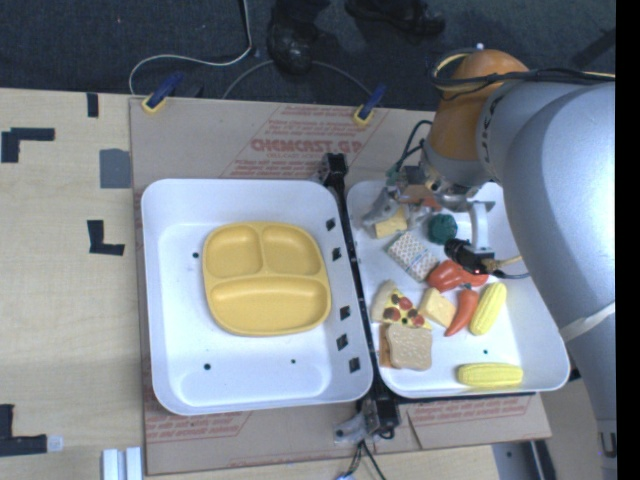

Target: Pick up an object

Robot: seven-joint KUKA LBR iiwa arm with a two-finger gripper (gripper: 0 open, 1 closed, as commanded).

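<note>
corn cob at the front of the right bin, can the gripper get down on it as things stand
Probably yes. The corn cob lies apart from the other toy food near the right bin's front edge, with nothing on top of it. The gripper sits over the bin's far end.

yellow tray (266, 278), yellow corn (490, 375), white bins (160, 298)

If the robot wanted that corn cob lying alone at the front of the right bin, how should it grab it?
Grip the corn cob across its middle, coming straight down. It lies flat and lengthwise along the bin's front edge, apart from the other food, so fingers probably fit on both long sides.
</note>
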